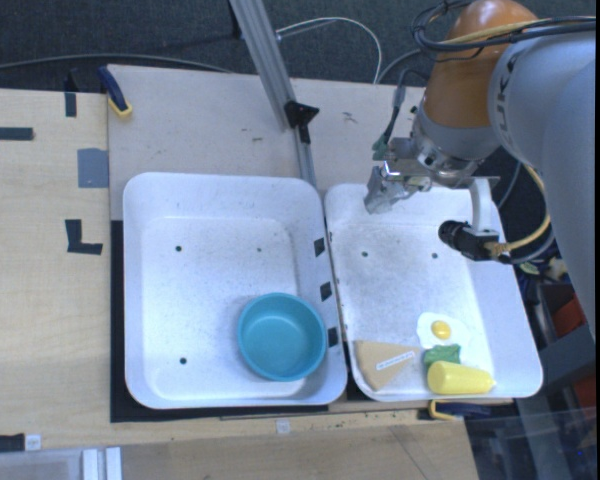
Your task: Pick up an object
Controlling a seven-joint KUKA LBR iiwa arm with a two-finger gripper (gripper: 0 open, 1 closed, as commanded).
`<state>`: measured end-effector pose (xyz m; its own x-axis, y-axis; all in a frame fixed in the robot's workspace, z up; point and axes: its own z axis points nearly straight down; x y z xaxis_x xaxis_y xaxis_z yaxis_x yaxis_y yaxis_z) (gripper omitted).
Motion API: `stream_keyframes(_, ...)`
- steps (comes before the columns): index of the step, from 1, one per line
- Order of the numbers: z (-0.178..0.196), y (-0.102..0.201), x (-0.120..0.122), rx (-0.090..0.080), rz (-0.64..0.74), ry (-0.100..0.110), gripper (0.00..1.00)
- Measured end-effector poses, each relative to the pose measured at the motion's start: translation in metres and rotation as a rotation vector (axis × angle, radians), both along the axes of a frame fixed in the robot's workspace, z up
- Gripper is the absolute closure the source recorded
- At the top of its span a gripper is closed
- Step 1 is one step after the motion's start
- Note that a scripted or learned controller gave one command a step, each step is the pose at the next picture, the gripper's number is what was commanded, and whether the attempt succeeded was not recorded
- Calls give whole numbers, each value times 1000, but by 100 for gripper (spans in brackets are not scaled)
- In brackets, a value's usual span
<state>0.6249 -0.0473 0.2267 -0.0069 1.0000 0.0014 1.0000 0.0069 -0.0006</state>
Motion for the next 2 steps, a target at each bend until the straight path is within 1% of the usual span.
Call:
stream_keyframes(1, -2, 60, 15, 1, 1, 0, 100)
stream_keyframes(2, -2, 125, 17, 0, 1, 1, 100)
